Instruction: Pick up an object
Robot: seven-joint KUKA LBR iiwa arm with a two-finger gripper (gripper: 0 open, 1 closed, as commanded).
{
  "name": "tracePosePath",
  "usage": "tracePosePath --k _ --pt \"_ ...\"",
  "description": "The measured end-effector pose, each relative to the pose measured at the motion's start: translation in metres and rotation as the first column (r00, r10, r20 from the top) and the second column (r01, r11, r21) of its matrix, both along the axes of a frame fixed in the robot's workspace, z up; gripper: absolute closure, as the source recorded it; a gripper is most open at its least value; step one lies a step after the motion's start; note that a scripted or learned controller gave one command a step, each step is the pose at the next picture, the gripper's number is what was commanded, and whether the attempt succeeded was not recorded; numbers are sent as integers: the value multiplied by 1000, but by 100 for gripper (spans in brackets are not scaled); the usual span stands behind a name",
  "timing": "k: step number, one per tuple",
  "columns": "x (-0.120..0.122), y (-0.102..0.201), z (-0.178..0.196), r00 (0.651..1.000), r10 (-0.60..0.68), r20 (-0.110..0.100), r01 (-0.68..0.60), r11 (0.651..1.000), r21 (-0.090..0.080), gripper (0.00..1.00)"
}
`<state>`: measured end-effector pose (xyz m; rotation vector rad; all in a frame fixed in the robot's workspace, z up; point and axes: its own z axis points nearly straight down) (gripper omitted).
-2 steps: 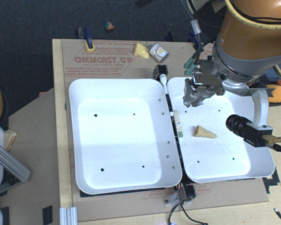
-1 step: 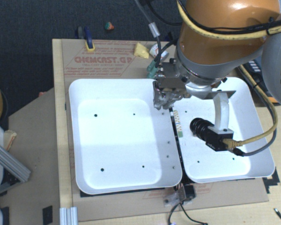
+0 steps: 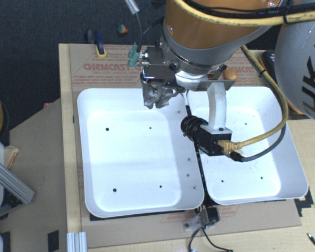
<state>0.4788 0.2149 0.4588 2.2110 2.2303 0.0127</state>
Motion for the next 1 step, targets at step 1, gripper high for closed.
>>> tracePosePath --k 1 --pt "31 9 -183 1000 -10 -22 10 1000 -13 100"
